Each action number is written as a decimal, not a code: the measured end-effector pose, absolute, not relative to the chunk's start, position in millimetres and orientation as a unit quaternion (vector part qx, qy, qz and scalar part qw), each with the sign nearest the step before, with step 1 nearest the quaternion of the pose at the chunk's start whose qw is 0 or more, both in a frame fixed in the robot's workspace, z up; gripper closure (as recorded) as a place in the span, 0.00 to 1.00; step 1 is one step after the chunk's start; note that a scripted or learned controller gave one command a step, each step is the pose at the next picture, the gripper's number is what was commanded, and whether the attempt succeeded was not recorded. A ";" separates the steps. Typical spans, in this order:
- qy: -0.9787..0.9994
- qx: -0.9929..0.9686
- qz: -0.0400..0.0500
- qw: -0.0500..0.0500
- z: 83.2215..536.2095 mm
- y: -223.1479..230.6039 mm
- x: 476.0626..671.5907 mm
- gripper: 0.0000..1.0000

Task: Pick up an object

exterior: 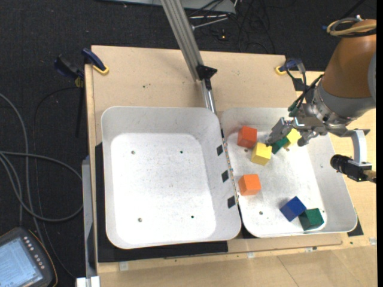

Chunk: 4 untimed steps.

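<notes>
End effector over the right bin

I saw the end effector (281, 137) near a yellow block (261, 153) — finger state I could not tell.

Arm (353, 70) cut off by right edge, upper links out of frame. Gripper (281, 137) fingers too small and cluttered to read; a green object (279, 143) and a yellow one (293, 137) sit right at the fingertips, partly covered, shapes unclear, contact can't be told. Right bin's (335, 178) far rim hidden behind the arm's wrist. Tablet (21, 262) at bottom left cropped by the frame, screen unreadable. Slanted metal pole (182, 31) runs out the top edge. Worktop's (149, 76) near edge is cropped.
</notes>
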State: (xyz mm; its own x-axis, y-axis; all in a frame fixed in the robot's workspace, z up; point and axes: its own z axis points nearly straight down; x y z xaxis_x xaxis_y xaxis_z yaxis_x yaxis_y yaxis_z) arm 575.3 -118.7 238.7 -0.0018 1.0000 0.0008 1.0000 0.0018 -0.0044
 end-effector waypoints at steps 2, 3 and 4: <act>-0.707 -0.707 0.002 0.002 196.5 -117.9 579.2 0.00; -0.707 -0.707 0.002 0.002 153.0 -118.6 576.4 0.00; -0.707 -0.707 0.002 0.002 99.1 -118.0 575.1 0.00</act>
State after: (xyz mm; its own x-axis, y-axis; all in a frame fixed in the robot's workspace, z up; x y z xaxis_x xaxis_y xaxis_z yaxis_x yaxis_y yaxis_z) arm 575.1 -118.0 99.1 0.0006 1.0000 0.0007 1.0000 -0.0006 -0.0056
